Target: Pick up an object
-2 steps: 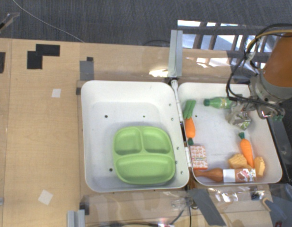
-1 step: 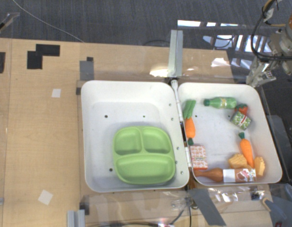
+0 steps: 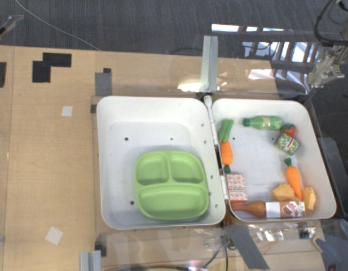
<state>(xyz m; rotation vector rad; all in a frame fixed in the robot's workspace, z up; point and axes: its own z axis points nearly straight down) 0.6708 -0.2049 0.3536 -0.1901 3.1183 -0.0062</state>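
Two shallow white bins side by side on a wooden tabletop [image 3: 44, 168], touching along their inner edges.

In the left bin [image 3: 114, 129]: a green divided plate [image 3: 171, 185], three compartments, lying flat toward the near right part of the bin.

In the right bin [image 3: 258, 154]: several toy foods, mostly along the walls.
- Against the left wall, a carrot [image 3: 225, 145] with a leafy green top pointing to the far side.
- Just nearer, a small red-and-white carton [image 3: 236, 187].
- Along the near wall, a brown bottle [image 3: 271, 209] on its side, neck pointing left, white and red label.
- Near the far wall, a green bottle [image 3: 263, 122] on its side.
- Just right of and nearer than that, a small red-and-green can [image 3: 287, 141], tilted.
- Toward the right wall, a second carrot [image 3: 293, 177], with yellow bread pieces [image 3: 283, 192] beside it in the near right corner.

Pincer [image 3: 326, 72] up at the far right, beyond the right bin's far corner, well apart from every object; whether apart or together, cannot tell.
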